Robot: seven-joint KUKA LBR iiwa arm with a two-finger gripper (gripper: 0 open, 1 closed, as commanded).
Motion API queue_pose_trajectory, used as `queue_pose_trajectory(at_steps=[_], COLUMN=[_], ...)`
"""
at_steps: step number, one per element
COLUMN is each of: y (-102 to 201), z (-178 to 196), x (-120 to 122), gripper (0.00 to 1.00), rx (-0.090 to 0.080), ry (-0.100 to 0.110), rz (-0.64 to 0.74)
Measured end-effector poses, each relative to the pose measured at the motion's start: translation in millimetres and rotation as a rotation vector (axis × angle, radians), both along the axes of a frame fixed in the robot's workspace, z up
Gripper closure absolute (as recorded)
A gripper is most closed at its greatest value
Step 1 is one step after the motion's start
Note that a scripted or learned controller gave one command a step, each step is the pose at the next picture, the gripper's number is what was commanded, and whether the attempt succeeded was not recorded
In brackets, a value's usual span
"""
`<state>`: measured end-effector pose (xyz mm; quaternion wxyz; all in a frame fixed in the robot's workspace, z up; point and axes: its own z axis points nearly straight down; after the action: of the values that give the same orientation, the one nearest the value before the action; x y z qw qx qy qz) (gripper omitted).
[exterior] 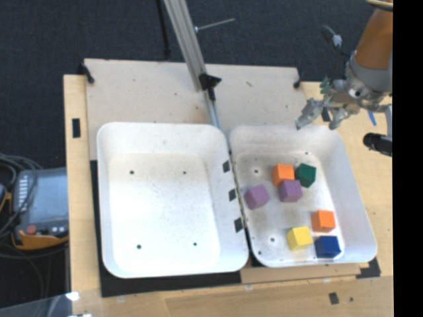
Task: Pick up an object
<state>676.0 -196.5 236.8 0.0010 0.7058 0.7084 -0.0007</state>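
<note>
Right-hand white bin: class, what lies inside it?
Inside the right bin lie seven blocks: two orange, two purple, green, yellow, blue. Nothing covers them.

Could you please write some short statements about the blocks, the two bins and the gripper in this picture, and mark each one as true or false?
1. All the blocks lie in the right bin. True.
2. Two purple blocks are there. True: one purple block lies left of the other purple block.
3. The gripper holds the green block. False: the green block lies on the bin floor, and the gripper is above the bin's far rim, apart from it.
4. The yellow block lies in the left bin. False: it lies in the right bin, beside the blue block.
5. There are three orange blocks. False: only two, one orange block beside the green one and another orange block above the blue one.
</note>
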Motion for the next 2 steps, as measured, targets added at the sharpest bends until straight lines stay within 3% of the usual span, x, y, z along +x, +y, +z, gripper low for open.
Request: queue_pose_trajectory(at_steps=[1, 2], y=[0, -1], z=[0, -41], x=[0, 0], gripper=[0.00, 0.00], rx=[0.000, 0.000], ry=[0.001, 0.003], rz=[0.003, 0.002])
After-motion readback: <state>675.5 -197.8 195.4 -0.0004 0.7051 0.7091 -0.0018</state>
